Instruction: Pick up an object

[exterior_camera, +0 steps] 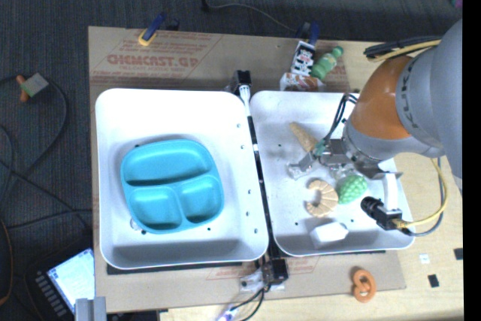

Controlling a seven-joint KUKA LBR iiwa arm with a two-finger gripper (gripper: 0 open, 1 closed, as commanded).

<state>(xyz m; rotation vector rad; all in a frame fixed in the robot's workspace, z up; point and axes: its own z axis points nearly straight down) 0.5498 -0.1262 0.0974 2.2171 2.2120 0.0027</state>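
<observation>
- The small white block (328,234) lies nearest, at the front edge of the right white bin (274,162).
- Behind it lie a tan ridged biscuit-like piece (323,197) and a green bumpy ball (352,188); the ball looks light and a little soft, so I would take it across its middle.
- My gripper (319,155) hovers just beside both; whether it is spread or pressed together I cannot tell.

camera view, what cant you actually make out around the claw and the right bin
- Claw in the camera view: the wrist and cables cover it, so whether it is open or shut cannot be told.
- Green object: partly under the arm, its shape unclear.
- Right bin: its far right side is hidden by the arm.
- Small white piece: too small to identify.
</observation>
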